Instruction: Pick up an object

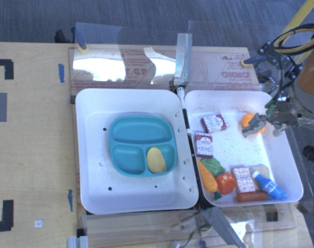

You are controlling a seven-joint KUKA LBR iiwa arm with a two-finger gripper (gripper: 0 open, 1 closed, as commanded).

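The bench [28,138] carries 2 shallow white bins side by side. The left bin [90,149] holds a teal divided tray [141,130] with 3 compartments, and a yellow lemon-shaped piece [156,160] lies in the tray's lower right compartment.

The right bin [288,164] holds the loose things. A small red and white carton [214,123] lies tilted near the bin's upper middle, and a second carton [204,144] lies just below it, close to the bin's left wall. Along the lower part sit a carrot [209,178] with a green leafy piece [214,165] just above it, a red tomato [226,183] beside the carrot, a third carton [243,179] just right of the tomato, a blue bottle with a white cap [268,186] towards the lower right corner, and a red sausage [251,196] lying flat along the bin's front wall, under the carton and bottle.

An orange fruit [248,120] sits in the upper right part of the right bin. The gripper [253,125] reaches in from the right and is down at that fruit, its dark tip overlapping the fruit's lower right side. Whether the fingers are wide, narrow or closed on the fruit cannot be told, since the tip is small and blurred against it.
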